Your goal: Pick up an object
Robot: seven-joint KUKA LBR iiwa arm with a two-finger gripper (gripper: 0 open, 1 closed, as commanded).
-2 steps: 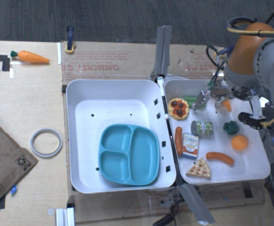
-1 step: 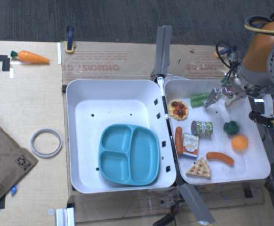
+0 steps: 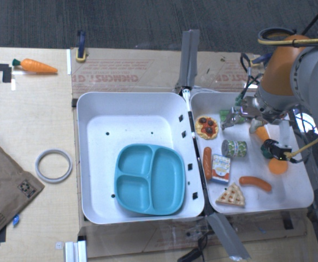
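The arm (image 3: 290, 70) is seen over the back right part of the right bin (image 3: 304, 201), orange band uppermost. The gripper (image 3: 241, 113) is lowered near the bin's back wall, pointing toward the divider between the bins. How it is set, and whether anything is held, cannot be told; it is too small and cluttered by cables.

All places below are given relative to the green can (image 3: 235, 148), which lies on its side mid-bin, just below the gripper.
- Small round pizza (image 3: 207, 127): up and left, near the divider.
- Green item (image 3: 225, 115): directly above, beside the gripper, partly hidden; kind cannot be told.
- Red sausage (image 3: 207, 163): lower left, lying lengthwise along the left wall.
- Small juice carton (image 3: 221, 168): just below, touching or nearly touching the sausage.
- Pizza slice (image 3: 230, 195): further below, near the front wall.
- Orange-red sausage (image 3: 255, 184): lower right, apart from the slice.
- Orange fruit (image 3: 278, 166): to the right, partly covered by a black cable fitting.
- Orange piece (image 3: 262, 132): upper right, under the wrist, mostly hidden.

In the left bin (image 3: 93, 146) a teal divided plate (image 3: 150, 179) is seen, front right. On the bench outside are a toy carrot (image 3: 34, 66), a tape ring (image 3: 53, 165) and a cardboard box (image 3: 3, 192).
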